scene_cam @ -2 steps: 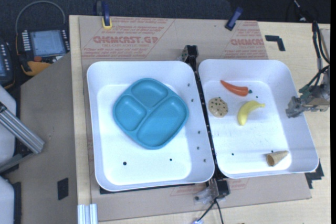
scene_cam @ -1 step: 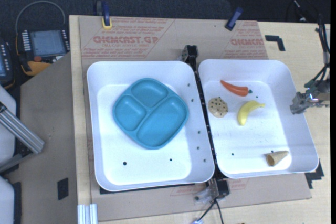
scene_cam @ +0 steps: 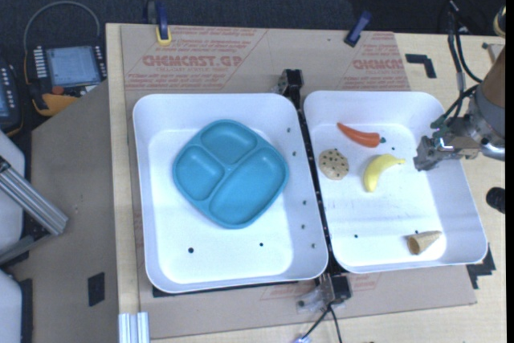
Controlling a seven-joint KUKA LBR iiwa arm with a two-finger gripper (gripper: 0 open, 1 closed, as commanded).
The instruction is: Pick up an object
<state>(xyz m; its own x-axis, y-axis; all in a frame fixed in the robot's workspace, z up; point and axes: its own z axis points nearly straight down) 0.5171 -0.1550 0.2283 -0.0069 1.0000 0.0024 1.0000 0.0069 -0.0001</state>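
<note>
Your gripper (scene_cam: 426, 154) hangs over the right bin's (scene_cam: 458, 229) right side; I cannot tell its jaw state. Open floor separates it from the banana (scene_cam: 380, 171).

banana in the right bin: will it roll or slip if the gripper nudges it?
The banana is curved and lies flat, so it would likely pivot or slide rather than roll. Its smooth, glossy skin looks like rigid plastic: probably light, possibly slippery between the gripper fingers.

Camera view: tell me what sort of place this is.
Probably a robotics lab test bench. Two white bins, the left bin and right bin, sit on a board held by clamps; toy food like a banana lies by the gripper, and a handheld controller rests beside it.
</note>
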